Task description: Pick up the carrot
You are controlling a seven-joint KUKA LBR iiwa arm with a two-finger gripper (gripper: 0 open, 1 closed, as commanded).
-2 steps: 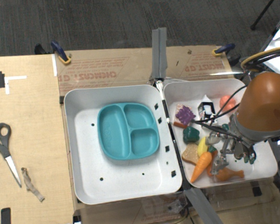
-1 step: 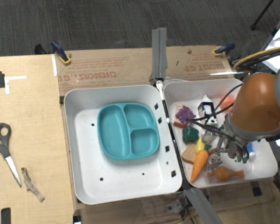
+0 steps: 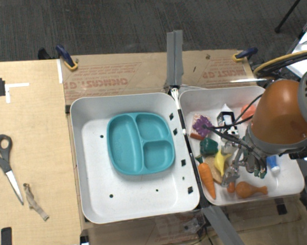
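Hovering low over the right bin [image 3: 285, 188], the gripper [image 3: 231, 177] points down among the toy food; whether it is spread or closed I cannot tell from this angle, and nothing shows held in it. Carrot [image 3: 206, 180] lies on the bin floor just to the camera-left of the gripper, against the bin's left wall, long axis running roughly near-to-far in view. Yellow piece [image 3: 219, 163] and orange drumstick [image 3: 250, 189] crowd close by. Room to close on the carrot is probably tight on the wall side. Left bin [image 3: 96, 203] carries a teal divided plate [image 3: 141, 143].

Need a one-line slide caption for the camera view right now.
Gripper hovers low in the right bin just right of the carrot.
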